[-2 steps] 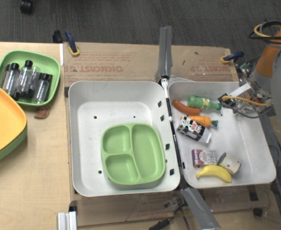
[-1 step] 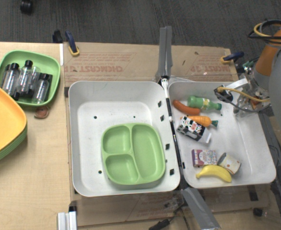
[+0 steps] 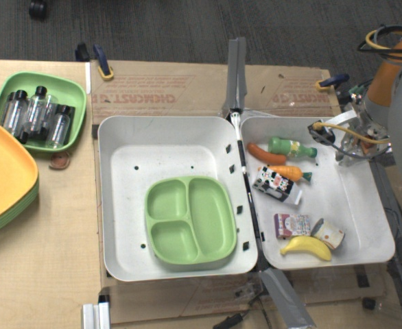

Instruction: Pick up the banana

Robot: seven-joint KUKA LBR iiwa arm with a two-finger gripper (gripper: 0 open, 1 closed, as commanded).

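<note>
The banana [image 3: 306,247] lay at the near edge of the right bin [image 3: 365,204], on its side, with its curve opening toward the front wall. Just behind it stood a small purple carton [image 3: 291,225], almost touching it, and a small white and tan object [image 3: 330,235] lay beside its right end. I judged that the banana was light and a little soft, with a smooth skin, so a hard squeeze could bruise it. The best place to take it seemed to be the thick middle, across its short width, because the ends are thin and could slip away. The close neighbours left little room behind it. Farther in the same bin there was a black and white package [image 3: 275,183], then two carrots [image 3: 278,163], and a green bottle [image 3: 290,147] near the back. The left bin [image 3: 119,184] held a green divided plate [image 3: 189,219], whose three compartments had nothing in them. On the counter [image 3: 43,266] at the far left stood a stack of yellow plates [image 3: 5,180], and behind it a green tray [image 3: 36,112] with several small dark-capped bottles [image 3: 36,117]. The gripper [image 3: 338,137] hung over the far right corner of the right bin, well apart from the banana, and I could not tell if it was open or closed, because cables hid it there.
</note>
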